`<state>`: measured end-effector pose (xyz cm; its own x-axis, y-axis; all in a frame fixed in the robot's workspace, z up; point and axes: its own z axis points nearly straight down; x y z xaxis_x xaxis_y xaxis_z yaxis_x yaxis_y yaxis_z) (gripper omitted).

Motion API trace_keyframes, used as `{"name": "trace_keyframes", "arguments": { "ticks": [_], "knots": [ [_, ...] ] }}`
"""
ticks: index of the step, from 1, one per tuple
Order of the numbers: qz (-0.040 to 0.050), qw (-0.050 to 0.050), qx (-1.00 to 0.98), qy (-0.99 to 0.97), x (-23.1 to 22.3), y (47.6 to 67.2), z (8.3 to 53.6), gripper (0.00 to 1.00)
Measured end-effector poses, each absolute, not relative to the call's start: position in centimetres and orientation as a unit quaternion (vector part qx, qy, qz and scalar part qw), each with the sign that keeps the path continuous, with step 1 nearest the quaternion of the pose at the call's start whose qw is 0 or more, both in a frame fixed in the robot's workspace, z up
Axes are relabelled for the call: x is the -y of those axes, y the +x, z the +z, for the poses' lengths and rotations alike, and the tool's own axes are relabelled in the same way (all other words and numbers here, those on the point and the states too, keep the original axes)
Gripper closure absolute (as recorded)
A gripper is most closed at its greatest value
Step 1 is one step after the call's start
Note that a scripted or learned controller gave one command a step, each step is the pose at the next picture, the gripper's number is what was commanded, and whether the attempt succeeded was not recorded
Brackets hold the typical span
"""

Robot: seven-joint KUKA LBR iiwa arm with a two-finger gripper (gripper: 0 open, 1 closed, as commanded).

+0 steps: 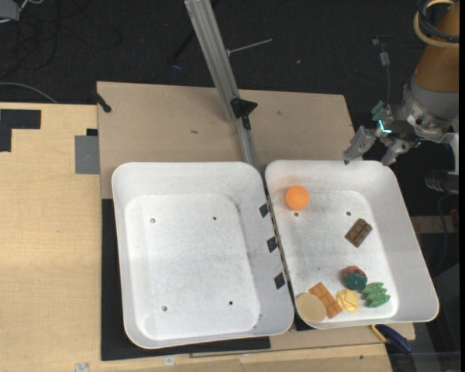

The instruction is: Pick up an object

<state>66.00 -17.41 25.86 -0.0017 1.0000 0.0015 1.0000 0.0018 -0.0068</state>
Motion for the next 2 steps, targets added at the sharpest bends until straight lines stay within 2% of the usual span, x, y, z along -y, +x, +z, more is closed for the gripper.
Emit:
{"name": "trace_keyframes", "arguments": {
  "ticks": [1, 2],
  "knots": [
    [0.0010, 0.001, 0.709, -0.705, 17.4, 66.1, 26.1, 0.00],
    [0.0024, 0.003, 0.707, -0.707, 17.6, 66.2, 19.8, 0.00]
  ]
}}
